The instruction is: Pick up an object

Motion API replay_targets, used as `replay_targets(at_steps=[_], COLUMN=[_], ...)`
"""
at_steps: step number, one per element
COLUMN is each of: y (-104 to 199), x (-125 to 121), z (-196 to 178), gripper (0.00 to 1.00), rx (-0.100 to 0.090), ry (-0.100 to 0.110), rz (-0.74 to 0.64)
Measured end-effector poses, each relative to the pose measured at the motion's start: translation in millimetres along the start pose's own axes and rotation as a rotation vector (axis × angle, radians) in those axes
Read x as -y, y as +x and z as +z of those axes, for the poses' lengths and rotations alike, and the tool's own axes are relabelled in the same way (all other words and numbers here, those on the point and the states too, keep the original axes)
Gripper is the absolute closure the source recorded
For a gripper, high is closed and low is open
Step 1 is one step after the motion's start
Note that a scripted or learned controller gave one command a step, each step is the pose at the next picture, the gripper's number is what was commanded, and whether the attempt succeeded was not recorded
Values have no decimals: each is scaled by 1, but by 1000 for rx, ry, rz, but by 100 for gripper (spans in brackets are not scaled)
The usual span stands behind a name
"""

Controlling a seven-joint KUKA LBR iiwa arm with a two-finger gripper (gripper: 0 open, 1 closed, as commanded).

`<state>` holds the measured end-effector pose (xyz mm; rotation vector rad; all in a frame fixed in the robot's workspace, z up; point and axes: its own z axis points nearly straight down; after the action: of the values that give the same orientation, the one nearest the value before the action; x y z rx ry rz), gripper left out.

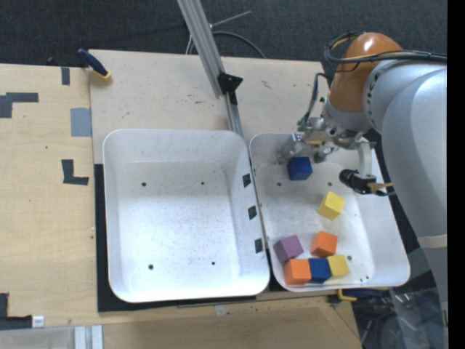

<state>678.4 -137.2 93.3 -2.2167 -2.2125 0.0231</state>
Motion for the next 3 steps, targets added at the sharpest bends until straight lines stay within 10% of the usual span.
replay_targets(at_steps=[2, 3], y=[10, 10], x=[50, 51], z=[3, -7], gripper=[0, 100], rx=[-4, -4], ry=[-14, -14], rz=[-4, -4])
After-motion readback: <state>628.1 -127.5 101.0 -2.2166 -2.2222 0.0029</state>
